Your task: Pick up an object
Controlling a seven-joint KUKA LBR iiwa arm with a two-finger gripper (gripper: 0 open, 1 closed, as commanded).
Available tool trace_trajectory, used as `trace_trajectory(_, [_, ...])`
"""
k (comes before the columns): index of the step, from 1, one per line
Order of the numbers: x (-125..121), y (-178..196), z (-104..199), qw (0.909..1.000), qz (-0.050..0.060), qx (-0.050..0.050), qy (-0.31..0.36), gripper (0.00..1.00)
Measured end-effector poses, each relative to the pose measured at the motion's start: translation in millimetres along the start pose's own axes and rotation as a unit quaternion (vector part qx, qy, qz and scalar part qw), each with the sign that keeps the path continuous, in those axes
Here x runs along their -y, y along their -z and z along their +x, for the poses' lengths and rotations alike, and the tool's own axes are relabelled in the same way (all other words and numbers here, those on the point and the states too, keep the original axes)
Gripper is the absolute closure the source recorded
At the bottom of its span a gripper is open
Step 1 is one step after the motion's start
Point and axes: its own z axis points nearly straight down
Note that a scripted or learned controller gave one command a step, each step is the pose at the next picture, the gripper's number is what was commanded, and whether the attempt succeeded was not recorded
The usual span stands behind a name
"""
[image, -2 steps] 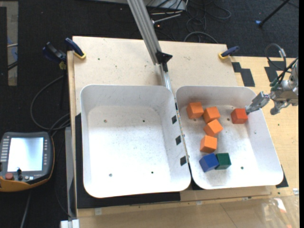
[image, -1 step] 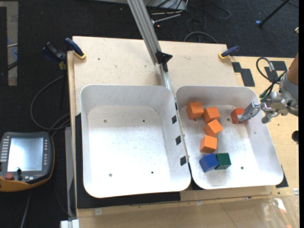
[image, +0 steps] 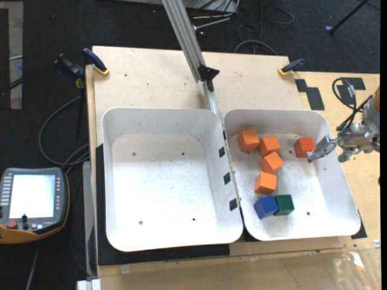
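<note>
Right bin (image: 338,216): five orange blocks, one blue block (image: 264,207), one green block (image: 283,204). Four orange blocks cluster near the divider; blue and green touch. The fifth orange block (image: 303,146) lies just beside the gripper (image: 320,150); finger spacing cannot be told. Left bin (image: 115,180): bare floor.

Worktop with two bins

The pale, speckled worktop (image: 157,77) carries a left white bin (image: 121,162) and a right white bin (image: 338,204) touching side by side; clamps grip its far corners.

Pale wooden bench (image: 157,77) on dark floor (image: 42,23) strewn with cables (image: 266,17).
</note>
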Motion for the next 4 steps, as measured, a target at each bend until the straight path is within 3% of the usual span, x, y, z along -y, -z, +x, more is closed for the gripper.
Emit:
trace_trajectory(1, [-15,-35,39,1.0000,0.001,-0.001,0.003,0.00])
trace_trajectory(2, [-50,-101,44,0.9999,-0.012,0.003,0.000,0.00])
trace_trajectory(3, [-80,156,23,1.0000,-0.005,0.002,0.002,0.00])
trace_trajectory(4, [-57,292,51,1.0000,-0.005,0.001,0.003,0.00])
